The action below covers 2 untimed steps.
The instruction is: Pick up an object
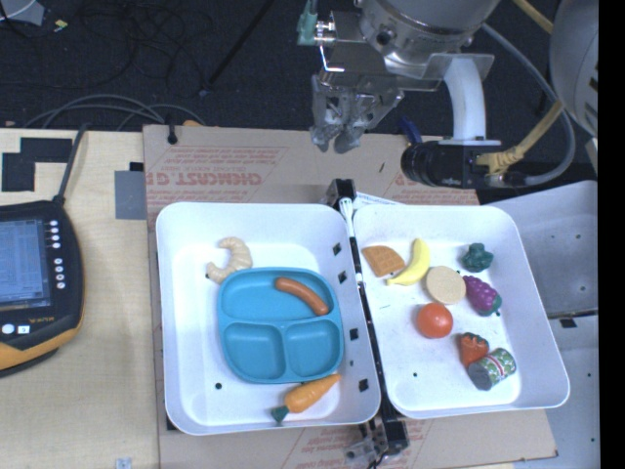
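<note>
The fingers (339,133) hang nearly closed, holding nothing, above both bins. Below them to the right, the banana (414,262) looks light, stiff, slippery; grip its middle.

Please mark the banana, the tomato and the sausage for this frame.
banana (414,263), camera view, middle of its yellow curve
tomato (435,319), camera view, centre of its red top
sausage (301,295), camera view, middle of its length, on the blue tray

The grey arm hangs high at the frame's top, its gripper (340,137) pointing down, fingers close together.
</note>
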Tool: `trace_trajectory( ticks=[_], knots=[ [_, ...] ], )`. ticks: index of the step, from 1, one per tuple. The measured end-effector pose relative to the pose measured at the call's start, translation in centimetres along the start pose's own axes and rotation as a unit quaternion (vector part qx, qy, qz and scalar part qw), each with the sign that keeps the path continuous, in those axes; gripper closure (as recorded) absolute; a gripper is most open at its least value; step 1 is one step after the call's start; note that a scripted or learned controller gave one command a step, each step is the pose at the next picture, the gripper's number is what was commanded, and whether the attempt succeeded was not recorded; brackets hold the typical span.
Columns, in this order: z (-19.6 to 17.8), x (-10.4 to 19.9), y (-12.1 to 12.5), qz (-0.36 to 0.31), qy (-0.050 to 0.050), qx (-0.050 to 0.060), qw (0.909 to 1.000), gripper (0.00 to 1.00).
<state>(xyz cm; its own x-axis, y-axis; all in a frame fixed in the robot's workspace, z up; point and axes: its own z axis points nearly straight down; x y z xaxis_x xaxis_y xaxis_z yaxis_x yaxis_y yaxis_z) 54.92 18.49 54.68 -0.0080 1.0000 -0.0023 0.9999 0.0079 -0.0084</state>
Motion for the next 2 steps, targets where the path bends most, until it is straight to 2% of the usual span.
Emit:
trace_trajectory(
  ticks=[1, 2],
  knots=[
    [1.0, -6.9, -4.5, 0.006, 0.000, -0.002, 1.0000, 1.00],
    [5.1, -10.3, -7.5, 0.005, 0.000, 0.000, 1.0000, 1.00]
  ],
)
